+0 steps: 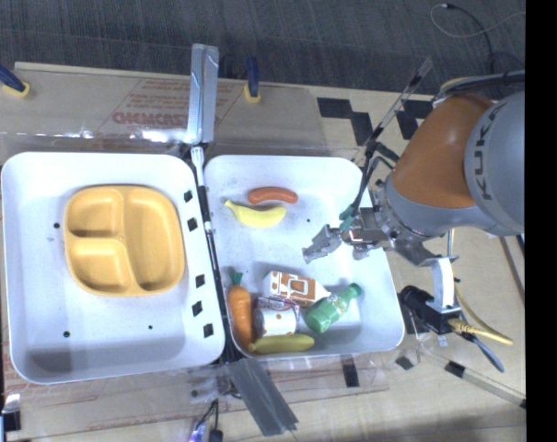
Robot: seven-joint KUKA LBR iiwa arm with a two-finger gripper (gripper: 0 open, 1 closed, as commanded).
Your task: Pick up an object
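Two white bins are sitting side by side on the bench. Sitting in the left bin (20,247) is a yellow divided plate (124,238). Lying in the right bin (375,325) are a sausage (272,195), a banana (256,214), a carrot (240,313), a small carton (292,287) and a green bottle (330,308), all untouched. Over that bin's right half the gripper (322,244) is hovering with its fingers spread and holding nothing, so, to my eye, the pick is not yet made. Brown cardboard (278,113) is lining the bench, and dark carpet (260,17) is showing beyond.
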